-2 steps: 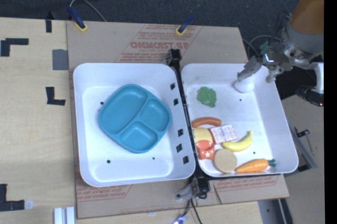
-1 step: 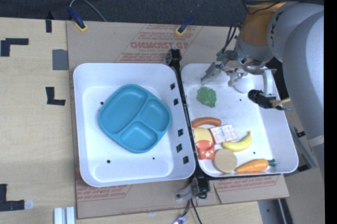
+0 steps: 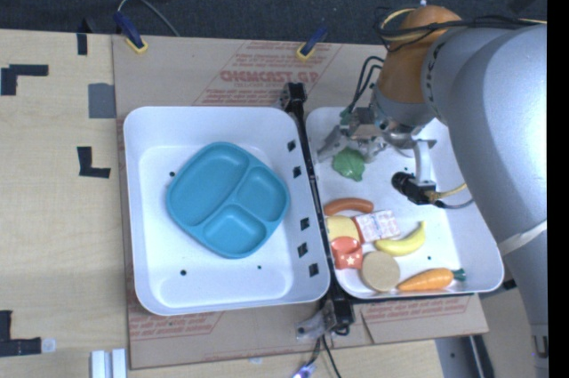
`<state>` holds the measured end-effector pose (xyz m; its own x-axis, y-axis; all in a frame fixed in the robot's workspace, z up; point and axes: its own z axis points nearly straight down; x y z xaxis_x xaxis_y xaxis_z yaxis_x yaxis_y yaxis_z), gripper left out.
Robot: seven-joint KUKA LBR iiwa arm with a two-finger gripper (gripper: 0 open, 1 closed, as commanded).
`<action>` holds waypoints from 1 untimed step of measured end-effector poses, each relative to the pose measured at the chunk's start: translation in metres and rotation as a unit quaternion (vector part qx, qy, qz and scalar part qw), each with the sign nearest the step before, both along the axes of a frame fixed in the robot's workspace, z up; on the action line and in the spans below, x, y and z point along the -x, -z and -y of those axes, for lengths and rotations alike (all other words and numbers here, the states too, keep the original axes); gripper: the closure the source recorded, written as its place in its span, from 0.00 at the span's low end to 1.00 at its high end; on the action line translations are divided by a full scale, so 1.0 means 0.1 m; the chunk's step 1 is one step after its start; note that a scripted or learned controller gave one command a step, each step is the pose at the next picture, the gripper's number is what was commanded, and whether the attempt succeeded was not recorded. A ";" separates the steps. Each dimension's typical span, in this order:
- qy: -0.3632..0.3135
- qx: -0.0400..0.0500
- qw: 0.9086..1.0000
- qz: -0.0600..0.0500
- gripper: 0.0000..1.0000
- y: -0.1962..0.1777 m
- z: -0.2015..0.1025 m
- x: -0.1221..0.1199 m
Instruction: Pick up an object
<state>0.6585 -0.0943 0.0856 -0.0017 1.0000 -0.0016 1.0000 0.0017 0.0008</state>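
Gripper point(image 3: 356, 139) is poised over the green toy point(image 3: 348, 164) — it lies just below the jaws, w/ no clear long axis. Jaw state can't be told.

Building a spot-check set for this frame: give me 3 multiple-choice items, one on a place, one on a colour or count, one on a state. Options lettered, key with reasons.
1. Where does the blue plate lie?
A. in the left bin
B. in the right bin
C. on the cardboard outside the bins

2. What colour is the toy under the pincer?
A. red
B. green
C. purple

3. How does the carrot rest?
A. standing on end
B. lifted by the pincer
C. lying flat near the right bin's front edge

Key:
1 A: the plate rests on the left bin's white floor.
2 B: the green toy sits just below the pincer, at the back of the right bin.
3 C: the carrot lies on its side beside the round cracker, far from the pincer.
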 end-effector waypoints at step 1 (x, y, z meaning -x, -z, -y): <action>0.000 -0.001 1.000 0.000 0.00 0.00 0.11 -0.10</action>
<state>0.6690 -0.1052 0.0856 -0.0022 1.0000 -0.0002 1.0000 0.0022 0.0017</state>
